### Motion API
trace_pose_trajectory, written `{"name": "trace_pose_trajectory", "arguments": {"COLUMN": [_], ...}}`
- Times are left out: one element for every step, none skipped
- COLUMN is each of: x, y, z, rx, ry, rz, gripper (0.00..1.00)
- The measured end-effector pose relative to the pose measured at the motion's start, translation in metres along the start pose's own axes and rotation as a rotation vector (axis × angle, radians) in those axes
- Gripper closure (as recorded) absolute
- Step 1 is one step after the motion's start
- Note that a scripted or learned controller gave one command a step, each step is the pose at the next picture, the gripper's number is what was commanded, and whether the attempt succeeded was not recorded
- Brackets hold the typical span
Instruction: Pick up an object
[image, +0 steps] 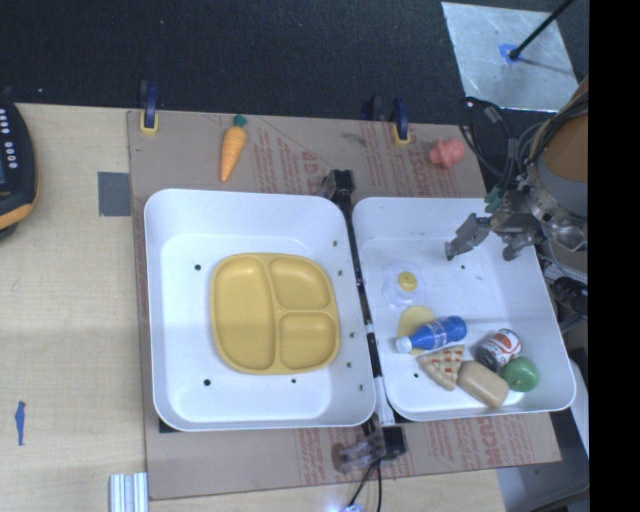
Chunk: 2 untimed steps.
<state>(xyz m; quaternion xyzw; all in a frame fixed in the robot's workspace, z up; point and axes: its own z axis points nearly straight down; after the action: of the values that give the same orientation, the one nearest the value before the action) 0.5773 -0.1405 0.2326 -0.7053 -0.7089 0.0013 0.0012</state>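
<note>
The wooden counter (70, 300) carries a brown cardboard sheet (290, 150) bearing 2 white bins (165, 300) side by side, a toy carrot (232, 148) and a pink lump (448, 152) behind them.

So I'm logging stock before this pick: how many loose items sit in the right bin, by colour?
Yellow: 2, small piece and disc
Blue: 1, bottle
Orange-tan: 1, wedge
Tan: 1, block
Green: 1, ball
Red-white: 1, can
Total: 7
</note>
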Motion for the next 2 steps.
{"name": "trace_pose_trajectory", "arguments": {"x": [0.024,-0.012], "y": [-0.041,0.051], "z": [0.146,0.139], "rx": [0.013,-0.01], "ry": [0.004,-0.003], "rz": [0.0,-0.002], "gripper": [0.0,0.0]}}
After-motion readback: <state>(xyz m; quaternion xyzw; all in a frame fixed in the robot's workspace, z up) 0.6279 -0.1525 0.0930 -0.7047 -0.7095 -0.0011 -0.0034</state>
